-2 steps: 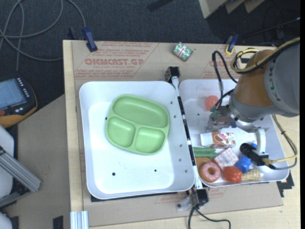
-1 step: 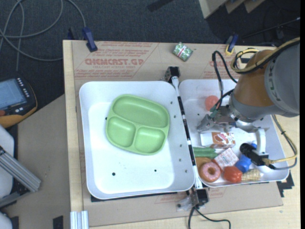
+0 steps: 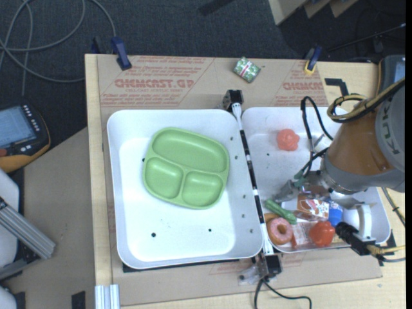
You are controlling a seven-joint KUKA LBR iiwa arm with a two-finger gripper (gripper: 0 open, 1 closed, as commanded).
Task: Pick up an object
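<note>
**Arm low over right bin, jaw state unclear**

The gripper point(image 3: 308, 187) is seen low in the right bin point(image 3: 270, 124), over a toy pile point(image 3: 302, 221) at that bin's near edge. Whether anything is gripped cannot be told. A pink object point(image 3: 288, 140) lies farther back in that bin. A green divided tray point(image 3: 186, 167) sits in the left bin point(image 3: 129, 192) beside it.

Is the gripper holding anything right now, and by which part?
Cannot be told: the gripper is low in the right bin beside the toy food pile, the arm's wrist hiding the contact.
</note>
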